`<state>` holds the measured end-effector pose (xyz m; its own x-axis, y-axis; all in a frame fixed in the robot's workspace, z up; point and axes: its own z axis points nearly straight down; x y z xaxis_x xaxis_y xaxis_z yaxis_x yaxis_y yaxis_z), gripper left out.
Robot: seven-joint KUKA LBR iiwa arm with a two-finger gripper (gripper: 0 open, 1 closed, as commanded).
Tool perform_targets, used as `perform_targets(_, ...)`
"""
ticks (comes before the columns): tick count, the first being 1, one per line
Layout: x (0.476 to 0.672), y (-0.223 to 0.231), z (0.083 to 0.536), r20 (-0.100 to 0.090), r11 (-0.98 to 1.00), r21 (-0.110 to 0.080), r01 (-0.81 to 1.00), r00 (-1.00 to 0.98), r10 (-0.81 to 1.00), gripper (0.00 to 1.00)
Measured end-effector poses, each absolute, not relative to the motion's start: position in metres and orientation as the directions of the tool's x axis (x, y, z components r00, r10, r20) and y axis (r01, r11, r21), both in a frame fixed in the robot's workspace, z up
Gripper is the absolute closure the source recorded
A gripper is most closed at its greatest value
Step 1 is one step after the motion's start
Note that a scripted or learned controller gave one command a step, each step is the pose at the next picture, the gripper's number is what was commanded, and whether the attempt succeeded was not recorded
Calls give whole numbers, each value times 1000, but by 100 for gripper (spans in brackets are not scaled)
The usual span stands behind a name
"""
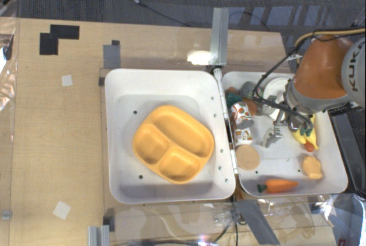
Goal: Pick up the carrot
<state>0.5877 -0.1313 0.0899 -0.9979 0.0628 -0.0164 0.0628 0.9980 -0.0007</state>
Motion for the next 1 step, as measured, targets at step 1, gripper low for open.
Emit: perform_targets(1,540,-173,118,-8,999,-2,50,-999,50,0)
